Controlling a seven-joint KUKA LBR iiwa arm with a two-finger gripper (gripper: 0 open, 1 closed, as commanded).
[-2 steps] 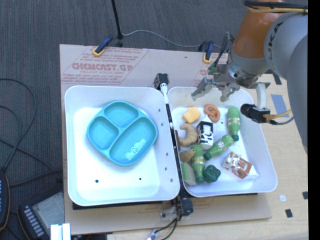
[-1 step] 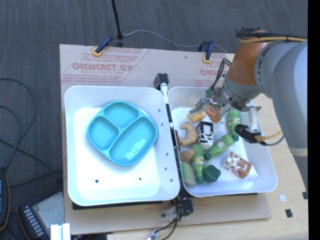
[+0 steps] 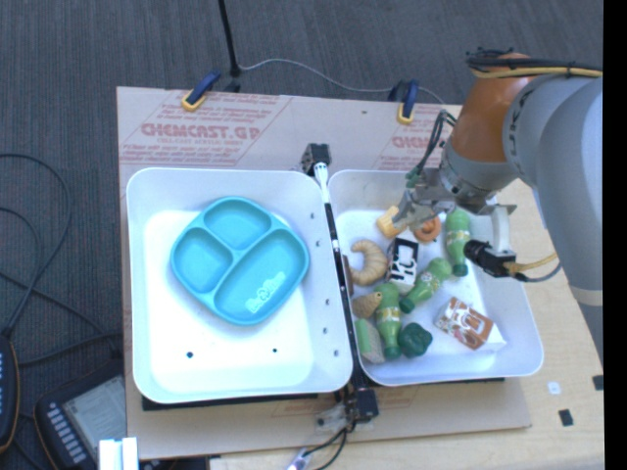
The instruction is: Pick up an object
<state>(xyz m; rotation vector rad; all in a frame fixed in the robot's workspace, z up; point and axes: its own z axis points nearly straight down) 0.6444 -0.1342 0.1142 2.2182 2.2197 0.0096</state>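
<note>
Arm (image 3: pixel 529 116) is reaching into the right bin (image 3: pixel 519 346), jaws hanging over the toy pile near a croissant (image 3: pixel 370 259); their state cannot be told. Blue plate (image 3: pixel 240 259) is sitting in the left bin (image 3: pixel 147 360).

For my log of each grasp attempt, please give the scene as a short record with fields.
left bin: holds a blue divided plate
right bin: holds a pile of toy food
croissant: beside the divider, at the left of the pile
snack packet: lies apart, at the lower right
gripper: low over the pile's far end, by a yellow piece
</note>
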